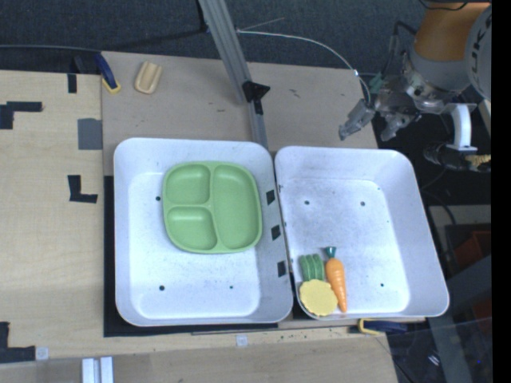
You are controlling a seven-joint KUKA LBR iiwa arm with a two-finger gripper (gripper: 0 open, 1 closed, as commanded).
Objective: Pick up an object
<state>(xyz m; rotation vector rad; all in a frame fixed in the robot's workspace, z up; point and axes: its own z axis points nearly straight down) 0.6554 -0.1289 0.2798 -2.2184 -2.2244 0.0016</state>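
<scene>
In the right bin (pixel 399 214), near its front left corner, lie an orange toy carrot (pixel 337 282), a yellow round piece (pixel 318 298) and a green ribbed piece (pixel 311 266), all close together. My gripper (pixel 369 122) hangs above the bench just past the right bin's far edge, at the upper right, with the orange-banded wrist behind it. Its two dark fingers stand spread apart with nothing between them. The toys lie well below and to the left of it.
A green divided plate (pixel 213 207) rests in the left bin (pixel 136 294). A slanted metal pole (pixel 227 42) rises behind the bins. A tan block (pixel 148 77) and a blue-yellow clip (pixel 108 72) lie on the bench at the back left.
</scene>
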